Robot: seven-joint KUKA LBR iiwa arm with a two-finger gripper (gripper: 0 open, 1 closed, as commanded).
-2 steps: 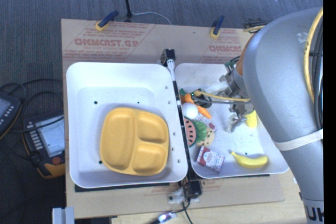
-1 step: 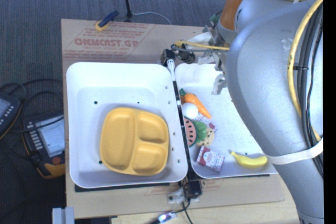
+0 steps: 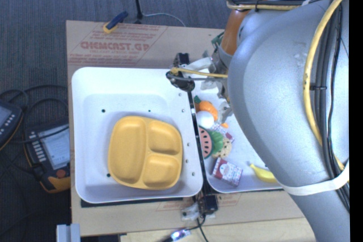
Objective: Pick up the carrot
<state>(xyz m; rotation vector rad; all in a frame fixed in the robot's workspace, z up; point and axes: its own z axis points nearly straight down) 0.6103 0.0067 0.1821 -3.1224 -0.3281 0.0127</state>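
Carrot in right bin, at its left wall, amid toy food.
Likely light, stiff, slick plastic, tapered; grab across thick mid-body. White egg touches it, melon slice near. Gripper just above/right of carrot, mostly hidden by arm; jaw state: can't tell.

Orange carrot at right bin's upper-left corner.
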